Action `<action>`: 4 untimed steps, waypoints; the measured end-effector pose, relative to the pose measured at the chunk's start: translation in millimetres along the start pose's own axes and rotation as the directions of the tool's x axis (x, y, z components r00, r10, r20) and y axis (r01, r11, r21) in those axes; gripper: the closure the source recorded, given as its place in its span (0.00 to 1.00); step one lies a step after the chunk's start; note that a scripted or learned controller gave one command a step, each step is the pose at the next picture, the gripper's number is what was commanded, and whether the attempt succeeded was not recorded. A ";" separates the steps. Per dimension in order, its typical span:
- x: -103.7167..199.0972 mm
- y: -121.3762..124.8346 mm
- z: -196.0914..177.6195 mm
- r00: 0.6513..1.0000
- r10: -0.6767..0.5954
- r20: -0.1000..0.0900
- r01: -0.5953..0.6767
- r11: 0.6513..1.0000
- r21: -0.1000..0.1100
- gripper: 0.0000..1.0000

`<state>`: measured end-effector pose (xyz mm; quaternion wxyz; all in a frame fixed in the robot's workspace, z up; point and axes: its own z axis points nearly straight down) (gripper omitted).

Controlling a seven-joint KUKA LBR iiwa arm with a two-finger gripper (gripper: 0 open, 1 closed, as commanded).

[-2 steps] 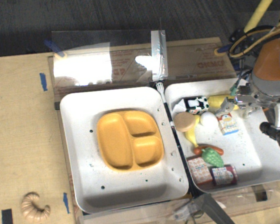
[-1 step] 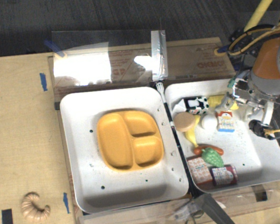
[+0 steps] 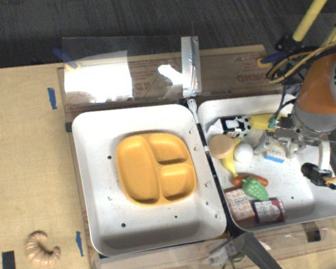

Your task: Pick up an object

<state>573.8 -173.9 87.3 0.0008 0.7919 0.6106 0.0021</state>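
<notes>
The right bin holds several small items. Among them are a white egg, a tan round piece, a yellow banana, an orange-and-green vegetable toy, a dark red can and a labelled packet. A black-and-white item and a yellow block lie at the bin's far side. My gripper hangs low over the middle of this bin, just right of the egg and above a small blue-and-white piece. No item is seen between its fingers.
The left bin carries a yellow divided plate. A croissant toy lies on the wooden bench at the far left. Cables and a yellow pole crowd the upper right, beside the arm.
</notes>
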 end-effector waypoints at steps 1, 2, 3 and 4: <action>-1.3 0.9 -11.0 1.000 0.001 0.003 -0.001 1.000 -0.003 1.00; 47.3 62.9 -118.9 0.997 0.073 0.000 -0.073 0.997 -0.006 1.00; 47.9 11.9 -126.0 0.975 -0.220 0.001 0.220 0.975 0.005 1.00; 118.4 -35.6 -138.2 0.960 -0.279 -0.002 0.279 0.960 0.004 1.00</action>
